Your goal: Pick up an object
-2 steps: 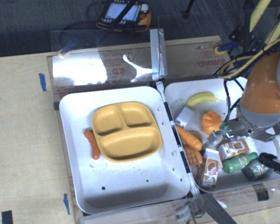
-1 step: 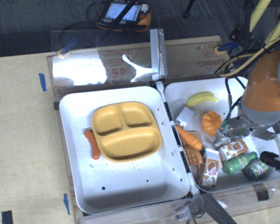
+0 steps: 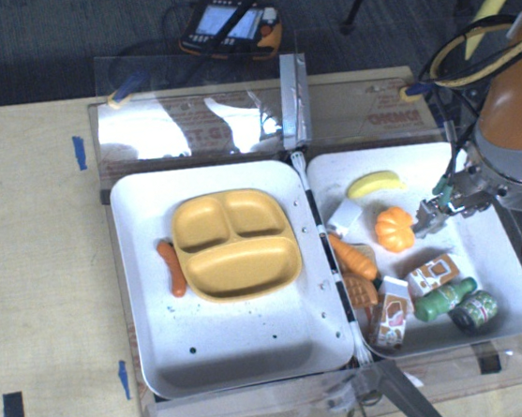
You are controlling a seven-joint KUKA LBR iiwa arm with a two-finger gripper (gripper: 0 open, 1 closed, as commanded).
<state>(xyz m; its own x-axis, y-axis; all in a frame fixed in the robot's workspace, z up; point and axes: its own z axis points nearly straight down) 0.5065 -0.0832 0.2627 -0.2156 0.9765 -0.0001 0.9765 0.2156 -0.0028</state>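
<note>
Right bin (image 3: 511,248): banana (image 3: 374,183) lengthwise left-right.

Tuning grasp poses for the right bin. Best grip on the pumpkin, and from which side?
Take the pumpkin across its round body, coming straight down from above. It sits upright with bare bin floor above and below it in the camera view, so fingers fit there. The carrot crowds its left, and the gripper is close on its right, so a side approach looks tighter.
</note>
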